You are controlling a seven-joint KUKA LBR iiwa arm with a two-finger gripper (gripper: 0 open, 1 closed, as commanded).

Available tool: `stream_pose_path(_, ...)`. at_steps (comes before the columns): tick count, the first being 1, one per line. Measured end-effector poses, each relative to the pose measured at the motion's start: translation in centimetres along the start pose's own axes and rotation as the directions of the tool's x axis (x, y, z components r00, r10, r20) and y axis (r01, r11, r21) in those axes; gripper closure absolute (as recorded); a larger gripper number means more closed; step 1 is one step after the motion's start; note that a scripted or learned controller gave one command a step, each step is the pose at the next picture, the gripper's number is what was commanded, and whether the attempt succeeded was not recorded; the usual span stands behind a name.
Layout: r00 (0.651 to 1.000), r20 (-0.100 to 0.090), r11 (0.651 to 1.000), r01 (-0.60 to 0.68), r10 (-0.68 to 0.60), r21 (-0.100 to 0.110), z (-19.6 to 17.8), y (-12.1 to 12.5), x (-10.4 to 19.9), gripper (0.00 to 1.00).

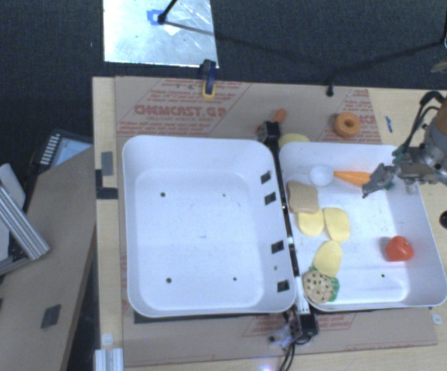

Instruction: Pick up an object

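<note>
Hand near right bin's far edge — beside carrot.

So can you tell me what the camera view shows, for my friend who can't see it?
A grey robot arm reaches in from the right, its gripper hanging over the right white bin beside an orange carrot. That bin also holds a white ball, yellow pieces, a cookie and a red tomato. A donut sits outside on the bench.

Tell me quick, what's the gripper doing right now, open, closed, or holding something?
Gripper: over the right bin, beside the carrot; cannot be told whether open or closed, and nothing seen held.
</note>
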State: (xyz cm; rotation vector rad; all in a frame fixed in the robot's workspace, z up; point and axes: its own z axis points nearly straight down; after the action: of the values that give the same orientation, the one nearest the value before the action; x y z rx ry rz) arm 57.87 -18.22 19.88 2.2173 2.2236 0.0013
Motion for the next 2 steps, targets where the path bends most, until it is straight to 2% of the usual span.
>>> stream_pose_path(1,1.0,0.0,1.0,0.004,-0.004,0.001,12.0,8.3,-1.2,0.0)
stream_pose_path(2,1.0,-0.002,1.0,0.008,-0.008,-0.001,11.4,9.2,7.3,0.0)
